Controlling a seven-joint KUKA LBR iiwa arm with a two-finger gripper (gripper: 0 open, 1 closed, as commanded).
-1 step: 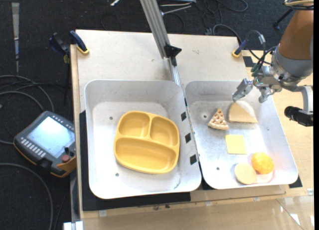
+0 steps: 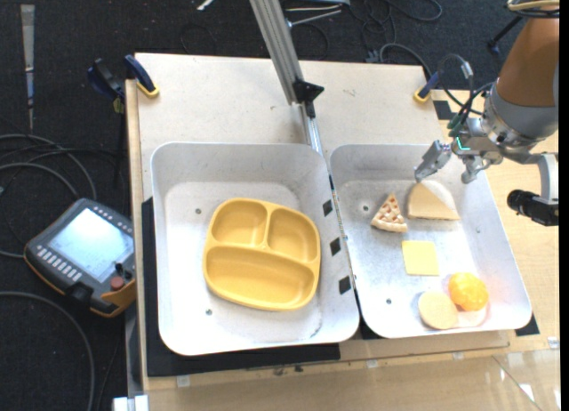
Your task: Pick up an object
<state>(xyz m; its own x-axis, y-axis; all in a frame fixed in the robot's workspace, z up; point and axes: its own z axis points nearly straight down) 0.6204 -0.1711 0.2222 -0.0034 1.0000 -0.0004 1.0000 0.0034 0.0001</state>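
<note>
Here, lower right, the round orange toy fruit touches a pale flat disc. Above lie a yellow square slice and tan wedge. The tool hangs empty, fingers spread; descending, it risks clipping the wedge's edge and pushing it aside.

Arm in from right, orange band up top, wrist angled down-left. Gripper low, fingers spread apart, nothing between them.

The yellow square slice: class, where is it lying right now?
The yellow square slice lies flat in the right bin, below the pale wedge, right of the waffle piece and above the orange ball.
</note>
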